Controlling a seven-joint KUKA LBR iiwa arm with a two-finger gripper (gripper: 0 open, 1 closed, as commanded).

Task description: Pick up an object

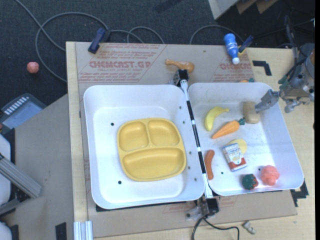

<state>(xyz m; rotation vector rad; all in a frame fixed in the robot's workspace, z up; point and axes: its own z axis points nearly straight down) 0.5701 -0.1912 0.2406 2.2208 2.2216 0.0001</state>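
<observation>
The right bin (292, 149) holds several toy foods: a yellow banana (215, 117), an orange carrot (226, 129), a tan potato-like lump (251, 112), a red sausage (209, 163), a small red-and-white carton (234, 155) lying against a yellow piece (242, 145), a green broccoli (250, 181) and a pink peach (270, 175). My gripper (277, 104) hangs over the bin's far right corner, open, with nothing between its fingers. One grey finger (265, 101) ends just right of the tan lump.
In the left bin (100, 134) lies a yellow divided plate (150, 149). Behind the bins on the board are a blue-and-white bottle (231, 47), a brown toy (180, 64) and a blue clamp (97, 40). Cables trail over the dark floor.
</observation>
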